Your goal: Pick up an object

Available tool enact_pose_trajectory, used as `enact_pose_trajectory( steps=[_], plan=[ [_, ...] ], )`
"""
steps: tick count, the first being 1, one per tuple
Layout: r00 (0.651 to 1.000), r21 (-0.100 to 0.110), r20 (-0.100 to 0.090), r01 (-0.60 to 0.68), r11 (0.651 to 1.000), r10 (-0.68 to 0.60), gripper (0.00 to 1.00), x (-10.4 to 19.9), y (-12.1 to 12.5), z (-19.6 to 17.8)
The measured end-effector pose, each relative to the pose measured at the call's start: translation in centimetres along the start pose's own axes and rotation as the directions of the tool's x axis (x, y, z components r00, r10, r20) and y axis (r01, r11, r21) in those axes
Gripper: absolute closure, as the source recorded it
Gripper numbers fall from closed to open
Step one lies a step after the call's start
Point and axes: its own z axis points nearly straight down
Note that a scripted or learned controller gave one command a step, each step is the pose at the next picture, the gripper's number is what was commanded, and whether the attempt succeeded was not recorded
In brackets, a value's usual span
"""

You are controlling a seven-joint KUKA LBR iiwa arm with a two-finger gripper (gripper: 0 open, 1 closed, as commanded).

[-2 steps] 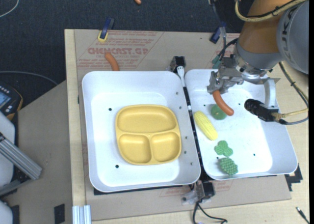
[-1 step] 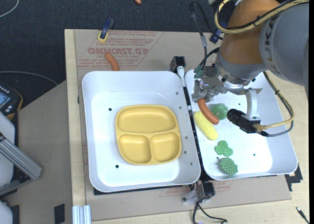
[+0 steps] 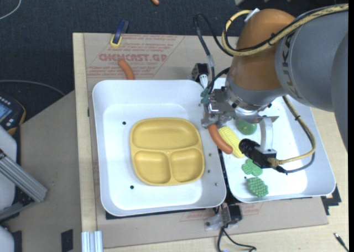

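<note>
Camera view: we cannot tell the gripper's (image 3: pixel 217 114) state; the hot dog (image 3: pixel 220 138) looks light, slick, best taken mid-length.

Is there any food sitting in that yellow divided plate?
No, the yellow plate in the left bin has three bare compartments; the toy corn and sausage lie beside it, in the right bin.

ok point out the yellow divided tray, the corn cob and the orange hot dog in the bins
yellow divided tray (image 3: pixel 166 150), camera view, centre ridge between compartments
corn cob (image 3: pixel 231 140), camera view, middle of cob
orange hot dog (image 3: pixel 220 138), camera view, mid-length
</note>
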Motion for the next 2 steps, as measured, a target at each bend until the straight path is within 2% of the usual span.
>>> enact_pose_trajectory(
  steps=[1, 2],
  plan=[
    [1.000, -0.001, 0.001, -0.003, 1.000, 0.003, 1.00, 0.53, -2.44, -1.32],
    [1.000, -0.005, 0.002, -0.006, 1.000, 0.006, 1.00, 0.48, -2.33, -1.46]
  ],
)
